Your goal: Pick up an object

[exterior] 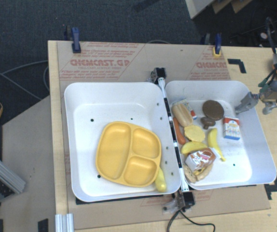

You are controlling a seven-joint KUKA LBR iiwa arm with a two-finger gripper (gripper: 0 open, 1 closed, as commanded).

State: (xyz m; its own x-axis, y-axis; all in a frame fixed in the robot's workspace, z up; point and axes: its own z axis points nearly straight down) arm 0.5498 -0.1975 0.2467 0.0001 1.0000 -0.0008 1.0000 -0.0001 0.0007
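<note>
Several toy foods lie in the right bin (254, 168). Among them are a hot dog bun (182, 114), a brown round patty (213, 109), a small milk carton (231, 128), a banana (212, 140) and a wrapped pastry (200, 162). My gripper (255, 106) hangs over the right bin's far right rim, a little right of the patty and above the carton. It stands open, with its two grey fingers spread and nothing between them.
The left bin (80, 105) holds a yellow divided plate (128, 153), with a small yellow fruit (160, 180) against its near right corner. A black divider clip (159, 74) sits where the bins meet. Blue clamps (74, 36) hold the board's far edge.
</note>
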